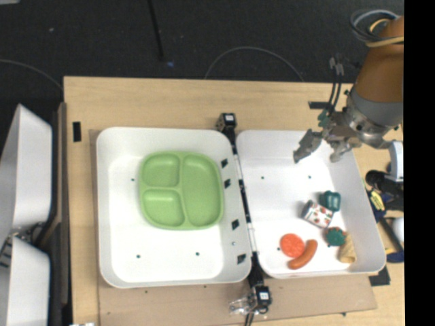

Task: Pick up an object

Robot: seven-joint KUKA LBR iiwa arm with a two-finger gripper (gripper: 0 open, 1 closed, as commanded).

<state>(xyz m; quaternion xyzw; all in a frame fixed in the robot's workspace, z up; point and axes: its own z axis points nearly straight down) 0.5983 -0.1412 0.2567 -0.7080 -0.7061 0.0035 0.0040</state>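
Observation:
My gripper [321,151] hangs over the back right corner of the right bin [272,156], its two fingers spread open with nothing between them. Well in front of it, near the bin's front right, lie several small objects: a white can with red dots [318,214], a teal cup [331,200], an orange-red round piece [292,244], a sausage [303,255], a small green and brown toy [335,236] and a cream cone-like piece [348,252]. The gripper is apart from all of them.
The left bin [115,250] holds a green three-part plate [181,189]. Black clips run along the seam between the bins [239,202]. Tools and cables lie on the bench right of the right bin [384,189].

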